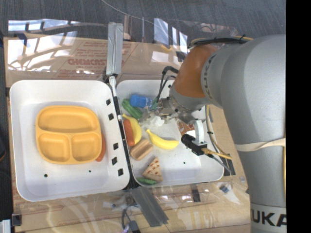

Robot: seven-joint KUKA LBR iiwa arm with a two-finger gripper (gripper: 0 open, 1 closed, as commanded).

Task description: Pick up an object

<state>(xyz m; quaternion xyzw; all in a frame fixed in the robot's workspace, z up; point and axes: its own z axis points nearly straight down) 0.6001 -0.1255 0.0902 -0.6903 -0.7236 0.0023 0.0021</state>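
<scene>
Gripper (163, 109): hanging low in the right bin (206, 174), under the orange wrist band; its grasp state cannot be told from here.
Nearest object: blue item (140, 101), lying just to the camera's left of the tool.
Banana (163, 141): lying nearer the camera than the tool, long axis running left to right (slightly slanted).
Left bin (24, 178): holding a yellow divided tray (68, 134), well apart.

Bulky grey arm (248, 106), orange wrist band (192, 74), thin black cables — white KUKA lettering (268, 219)

End effector (160, 111) fingers obscured by wrist
</scene>
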